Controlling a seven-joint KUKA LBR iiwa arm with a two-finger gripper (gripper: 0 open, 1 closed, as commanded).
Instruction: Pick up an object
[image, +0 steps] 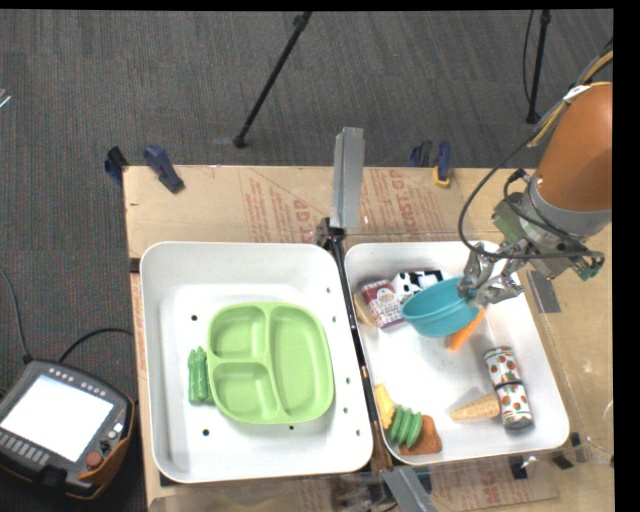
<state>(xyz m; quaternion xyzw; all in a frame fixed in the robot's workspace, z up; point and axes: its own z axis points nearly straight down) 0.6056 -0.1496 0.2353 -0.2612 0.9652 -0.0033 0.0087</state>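
1. Over the right bin (548, 352) we find the gripper (478, 285), reaching in from the right on the grey arm with its orange band, and its fingers are clamped on the right-hand rim of a teal bowl (436, 309).

2. The bowl sits toward the rear of that bin and looks tilted, its open side turned up and toward the gripper; we judge it lifted, or partly lifted, off the bin floor (the view does not settle whether its far edge is touching anything).

3. The relation that matters for the coming move: the bowl's body hangs to the left of and slightly below the fingers, so its weight sits off to one side of the grip. We would expect a straight upward lift to let it swing or slip from a rim pinch.

4. Just beside the bowl on its left lie a small printed packet (378, 300) and a black-and-white patterned item (418, 279); an orange carrot-like piece (462, 334) pokes out from under its right edge.

5. Nearer the front we see a printed can (507, 387) lying on its side, an ice-cream cone (474, 407) and a green ridged toy (406, 424).

6. The left bin (160, 350) holds a green divided plate (270, 362) and a green pod-shaped toy (198, 375), well apart from the gripper.
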